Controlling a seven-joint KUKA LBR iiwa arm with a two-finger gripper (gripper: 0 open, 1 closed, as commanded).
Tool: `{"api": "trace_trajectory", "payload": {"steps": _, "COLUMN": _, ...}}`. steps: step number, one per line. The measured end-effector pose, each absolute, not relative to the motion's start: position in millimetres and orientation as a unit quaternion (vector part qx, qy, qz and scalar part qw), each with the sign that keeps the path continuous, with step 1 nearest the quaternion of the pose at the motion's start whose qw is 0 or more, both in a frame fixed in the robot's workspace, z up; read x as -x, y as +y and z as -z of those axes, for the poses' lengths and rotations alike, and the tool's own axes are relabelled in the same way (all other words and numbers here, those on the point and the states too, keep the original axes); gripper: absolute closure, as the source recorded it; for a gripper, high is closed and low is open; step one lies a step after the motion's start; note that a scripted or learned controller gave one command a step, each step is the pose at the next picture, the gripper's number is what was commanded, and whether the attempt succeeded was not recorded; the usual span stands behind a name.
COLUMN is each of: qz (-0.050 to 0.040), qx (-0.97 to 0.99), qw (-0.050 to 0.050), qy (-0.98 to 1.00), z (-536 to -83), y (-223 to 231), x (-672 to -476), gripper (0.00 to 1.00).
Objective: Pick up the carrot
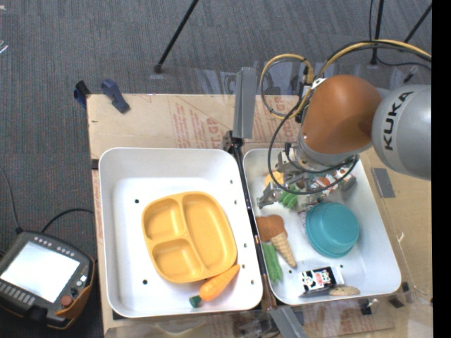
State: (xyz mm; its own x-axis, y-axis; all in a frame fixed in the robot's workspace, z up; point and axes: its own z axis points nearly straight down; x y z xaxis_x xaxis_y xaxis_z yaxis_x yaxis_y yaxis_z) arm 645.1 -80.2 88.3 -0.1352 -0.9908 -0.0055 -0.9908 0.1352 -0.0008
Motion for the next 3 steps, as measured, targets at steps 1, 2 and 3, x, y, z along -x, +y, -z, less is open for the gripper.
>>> {"api": "trace_trajectory", "payload": {"steps": 1, "qz": -0.0031, "qx": 0.655, "qw": 0.005, "qy": 0.756, "z": -99, "y": -79, "x": -646.0, "gripper": 1.0}}
{"api": "trace_trajectory", "payload": {"steps": 2, "qz": 0.0044, "qx": 0.64, "qw": 0.007, "qy": 0.768, "z": -283, "y": -114, "x": -647.0, "gripper": 1.0}}
{"api": "trace_trajectory", "payload": {"steps": 3, "qz": 0.0046, "qx": 0.696, "qw": 0.005, "qy": 0.718, "z": -468, "y": -200, "x": -644.6, "gripper": 1.0}}
